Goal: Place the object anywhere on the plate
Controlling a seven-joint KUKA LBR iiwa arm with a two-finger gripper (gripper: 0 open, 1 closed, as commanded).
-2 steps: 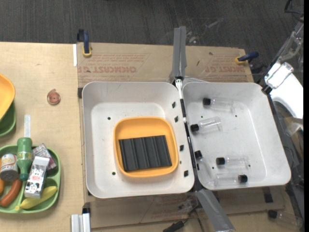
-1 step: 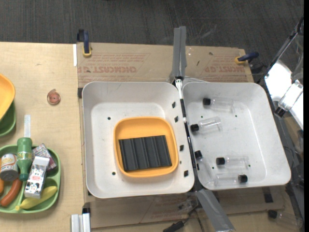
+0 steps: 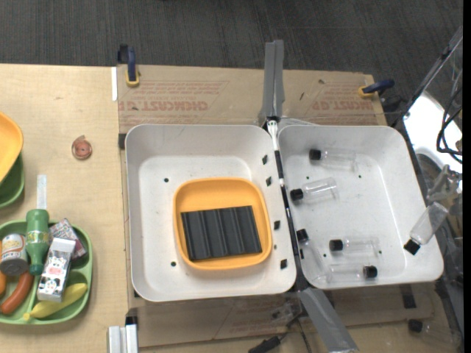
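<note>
vials: clear plastic tubes w/ black caps lay loose in the right bin; one upper centre, one mid-left, one lower centre, one near the bottom wall, one leaning on the right rim.
plate: orange, rounded-square, sat mid left bin, w/ a dark ribbed slab covering most of it.
handling (judged): vials prob. light, stiff, smooth & round, so likely to roll or slip; best pinched across the tube mid-length, or at the cap end where there is contrast.
drop spot (judged): ribbed slab was in the way; bare orange edge was narrow, vial could roll off.
gripper: no fingers made out at frame's right; open or closed, couldn't tell. Nothing seen held.
hard to read: transparent bodies nearly vanished vs white bin; bottom vial's outline faint; exact count unsure. Rim vial partly past the bin edge, amid cables & glare at right.
</note>
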